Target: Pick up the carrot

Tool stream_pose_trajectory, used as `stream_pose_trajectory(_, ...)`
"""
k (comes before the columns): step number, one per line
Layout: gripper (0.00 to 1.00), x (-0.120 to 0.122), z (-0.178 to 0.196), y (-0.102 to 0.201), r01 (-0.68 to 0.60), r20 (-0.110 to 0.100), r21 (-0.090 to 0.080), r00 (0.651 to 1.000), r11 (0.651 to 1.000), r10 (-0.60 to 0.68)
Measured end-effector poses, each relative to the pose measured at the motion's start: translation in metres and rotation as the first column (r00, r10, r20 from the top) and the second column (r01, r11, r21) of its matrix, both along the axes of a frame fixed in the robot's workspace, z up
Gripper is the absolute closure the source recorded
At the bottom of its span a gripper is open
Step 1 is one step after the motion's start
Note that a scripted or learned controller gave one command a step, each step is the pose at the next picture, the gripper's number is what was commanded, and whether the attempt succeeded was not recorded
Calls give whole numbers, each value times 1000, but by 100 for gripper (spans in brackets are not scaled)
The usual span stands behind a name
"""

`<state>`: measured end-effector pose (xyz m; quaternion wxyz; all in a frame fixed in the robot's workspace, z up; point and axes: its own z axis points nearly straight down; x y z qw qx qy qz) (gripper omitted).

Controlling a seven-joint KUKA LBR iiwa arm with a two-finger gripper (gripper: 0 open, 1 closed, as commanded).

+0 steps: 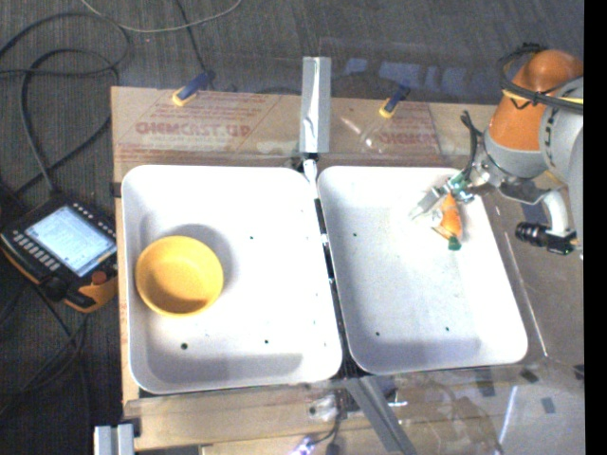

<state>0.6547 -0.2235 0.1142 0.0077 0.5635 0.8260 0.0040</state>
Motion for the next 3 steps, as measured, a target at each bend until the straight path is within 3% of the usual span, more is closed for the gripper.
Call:
stream_pose_trajectory(1,0,-11,0,5,233,17,13,972,972,-234)
stream_pose_trajectory(2,100,-11,8,6,232,15,11,973,973,-232)
stream_pose_trajectory(3,100,-3,95,74,197,-20,1,980,980,-197)
